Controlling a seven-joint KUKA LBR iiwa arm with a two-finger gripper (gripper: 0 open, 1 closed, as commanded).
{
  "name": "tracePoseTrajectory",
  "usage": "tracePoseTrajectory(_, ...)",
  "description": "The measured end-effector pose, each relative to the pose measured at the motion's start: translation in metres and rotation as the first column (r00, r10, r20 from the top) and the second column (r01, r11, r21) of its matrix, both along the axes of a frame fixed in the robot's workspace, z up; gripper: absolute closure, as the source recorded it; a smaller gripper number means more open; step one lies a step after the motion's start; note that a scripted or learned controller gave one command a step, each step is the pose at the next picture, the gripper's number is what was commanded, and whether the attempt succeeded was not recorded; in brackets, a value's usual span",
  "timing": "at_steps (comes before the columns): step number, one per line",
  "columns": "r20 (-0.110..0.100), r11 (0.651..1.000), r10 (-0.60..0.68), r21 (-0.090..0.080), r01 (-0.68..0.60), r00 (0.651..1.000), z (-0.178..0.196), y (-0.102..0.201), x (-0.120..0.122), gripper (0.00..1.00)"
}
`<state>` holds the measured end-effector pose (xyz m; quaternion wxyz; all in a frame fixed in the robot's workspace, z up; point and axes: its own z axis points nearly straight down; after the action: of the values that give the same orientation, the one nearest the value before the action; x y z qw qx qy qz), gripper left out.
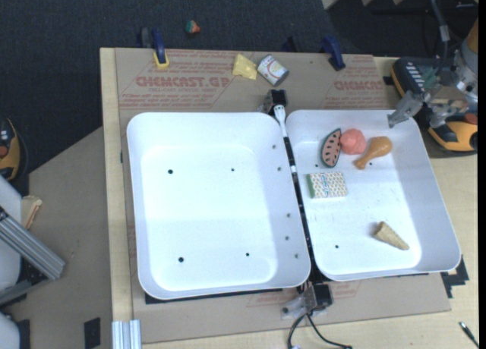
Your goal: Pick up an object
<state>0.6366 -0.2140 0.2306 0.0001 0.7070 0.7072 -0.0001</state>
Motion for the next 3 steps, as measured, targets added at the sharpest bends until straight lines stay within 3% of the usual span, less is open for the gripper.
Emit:
tracePoseTrajectory(1,-0.011,1.0,0.004,0.021,-0.004,1.0,-0.149,-0.002,0.031,0.0)
tracePoseTrajectory(2,-0.003,1.0,0.004,0.002,-0.004,1.0,-0.145,0.056,0.03,0.0)
tracePoseTrajectory(3,-0.002,1.0,0.001,0.001,-0.001,1.0,-0.145,0.06,0.03,0.0)
